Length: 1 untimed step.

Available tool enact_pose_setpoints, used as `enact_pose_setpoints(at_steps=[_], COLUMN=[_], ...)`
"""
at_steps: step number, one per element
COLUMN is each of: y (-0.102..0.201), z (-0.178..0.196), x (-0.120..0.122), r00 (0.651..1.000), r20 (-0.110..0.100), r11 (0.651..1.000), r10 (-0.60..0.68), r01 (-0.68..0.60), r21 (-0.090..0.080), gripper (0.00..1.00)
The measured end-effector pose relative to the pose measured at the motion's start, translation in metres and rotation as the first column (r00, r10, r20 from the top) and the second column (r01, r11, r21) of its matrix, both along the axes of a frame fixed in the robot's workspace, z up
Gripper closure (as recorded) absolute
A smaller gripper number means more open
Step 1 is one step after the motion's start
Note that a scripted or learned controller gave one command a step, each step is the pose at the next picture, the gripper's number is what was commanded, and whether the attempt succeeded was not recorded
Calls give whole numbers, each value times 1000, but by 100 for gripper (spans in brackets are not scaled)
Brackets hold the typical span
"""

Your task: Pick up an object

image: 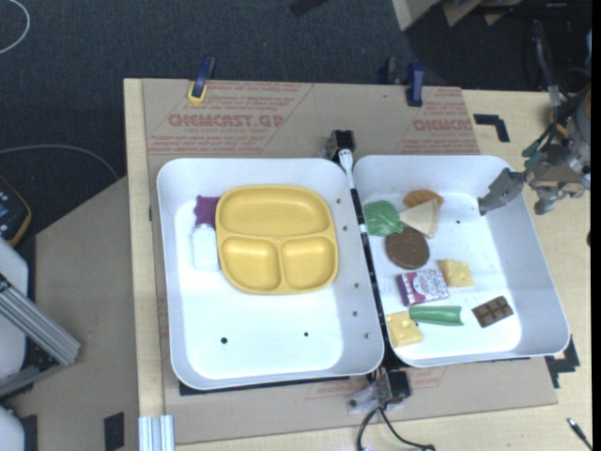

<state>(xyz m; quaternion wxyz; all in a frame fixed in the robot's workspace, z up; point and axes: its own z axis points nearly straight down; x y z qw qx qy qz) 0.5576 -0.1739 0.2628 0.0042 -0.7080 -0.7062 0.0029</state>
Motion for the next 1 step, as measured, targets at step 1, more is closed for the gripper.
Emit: enact_pose_setpoints(at_steps=[1], y=[0], z=[6], x=[2], r00=[1000], r20=[11], r11=[1000], r10=[2], r01=[-2], r21=[-2], gripper=[0])
